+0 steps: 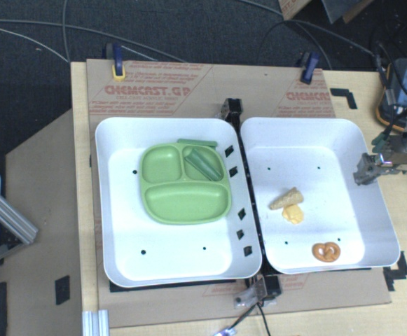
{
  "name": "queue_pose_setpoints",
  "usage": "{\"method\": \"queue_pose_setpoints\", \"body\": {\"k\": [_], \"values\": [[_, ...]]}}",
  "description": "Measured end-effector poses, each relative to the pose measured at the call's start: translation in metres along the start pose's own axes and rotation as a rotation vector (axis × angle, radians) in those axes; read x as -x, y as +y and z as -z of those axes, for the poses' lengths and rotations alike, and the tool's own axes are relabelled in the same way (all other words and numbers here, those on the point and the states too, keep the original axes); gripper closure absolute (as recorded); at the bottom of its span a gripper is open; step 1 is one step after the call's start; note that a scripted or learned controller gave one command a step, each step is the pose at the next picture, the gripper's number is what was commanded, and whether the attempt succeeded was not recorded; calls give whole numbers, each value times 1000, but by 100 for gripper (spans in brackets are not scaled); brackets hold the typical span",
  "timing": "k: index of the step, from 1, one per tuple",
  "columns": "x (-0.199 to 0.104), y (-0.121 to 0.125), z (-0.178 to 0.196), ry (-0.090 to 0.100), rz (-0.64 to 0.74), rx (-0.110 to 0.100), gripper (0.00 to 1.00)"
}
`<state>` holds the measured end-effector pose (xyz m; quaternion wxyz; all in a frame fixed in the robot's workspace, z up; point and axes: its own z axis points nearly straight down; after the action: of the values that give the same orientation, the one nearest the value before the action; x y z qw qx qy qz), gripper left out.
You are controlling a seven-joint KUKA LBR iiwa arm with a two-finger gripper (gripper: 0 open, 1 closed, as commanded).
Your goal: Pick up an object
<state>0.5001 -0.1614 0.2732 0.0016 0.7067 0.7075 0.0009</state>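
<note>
White right bin is holding the pretzel and yellow pieces untouched; nothing is being lifted. The tool is hovering at the rim, seemingly empty, its state unclear.

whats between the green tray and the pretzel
In the camera view, the raised rims where the two bins meet, with black clips, lie between the green tray and the pretzel. Otherwise just bare white bin floor.
</note>
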Motion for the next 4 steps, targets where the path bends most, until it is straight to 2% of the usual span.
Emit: {"method": "queue_pose_setpoints", "body": {"k": [1,4], "values": [[-45,18,-7,2,4,-3,100],[-177,99,-13,2,5,-1,100]]}}
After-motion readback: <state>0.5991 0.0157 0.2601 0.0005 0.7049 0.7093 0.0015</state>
